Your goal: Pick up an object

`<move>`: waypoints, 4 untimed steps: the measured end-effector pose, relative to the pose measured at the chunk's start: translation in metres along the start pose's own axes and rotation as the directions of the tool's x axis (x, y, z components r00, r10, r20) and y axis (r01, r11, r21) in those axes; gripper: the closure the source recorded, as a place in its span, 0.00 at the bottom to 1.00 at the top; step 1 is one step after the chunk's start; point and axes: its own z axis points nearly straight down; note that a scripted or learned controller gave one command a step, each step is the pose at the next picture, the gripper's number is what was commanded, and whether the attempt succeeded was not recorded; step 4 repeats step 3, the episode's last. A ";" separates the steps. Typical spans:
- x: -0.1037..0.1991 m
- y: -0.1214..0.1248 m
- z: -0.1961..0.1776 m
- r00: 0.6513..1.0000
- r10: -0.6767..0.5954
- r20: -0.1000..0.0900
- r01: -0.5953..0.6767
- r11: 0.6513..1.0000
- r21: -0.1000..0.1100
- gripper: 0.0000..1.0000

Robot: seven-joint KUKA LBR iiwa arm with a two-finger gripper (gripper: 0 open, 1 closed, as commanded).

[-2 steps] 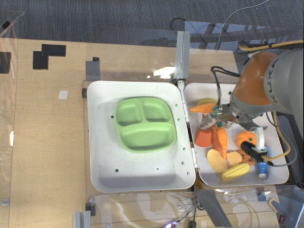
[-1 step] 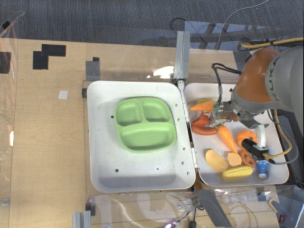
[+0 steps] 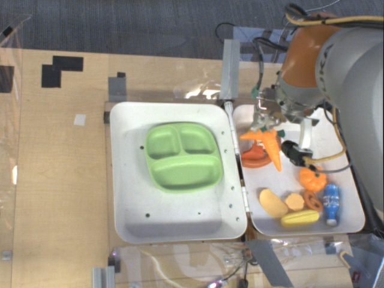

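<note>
My gripper (image 3: 264, 123) hangs over the back left part of the right bin (image 3: 348, 161). It looks shut on the green top of an orange toy carrot (image 3: 273, 149), whose tip points down toward the bin's middle. A second orange piece (image 3: 251, 135) sticks out to the left just under the fingers. Beneath the carrot lies a red dish (image 3: 255, 158), partly covered by it.
Toward the right bin's front lie a small orange pumpkin (image 3: 313, 179), a brown pretzel (image 3: 311, 200), a blue bottle (image 3: 331, 201), a pale yellow potato (image 3: 273, 202), an orange slice (image 3: 294, 201) and a yellow banana (image 3: 300, 218). A green divided plate (image 3: 183, 156) sits in the left bin (image 3: 129, 215).
</note>
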 end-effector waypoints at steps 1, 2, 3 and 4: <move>-0.053 -0.016 0.059 0.989 -0.148 0.000 0.148 0.989 -0.015 1.00; 0.035 -0.028 -0.009 1.000 0.013 -0.001 -0.013 1.000 0.000 1.00; 0.051 -0.067 -0.062 0.969 -0.249 0.000 0.249 0.969 -0.001 1.00; 0.051 -0.067 -0.062 0.969 -0.249 0.000 0.249 0.969 -0.001 1.00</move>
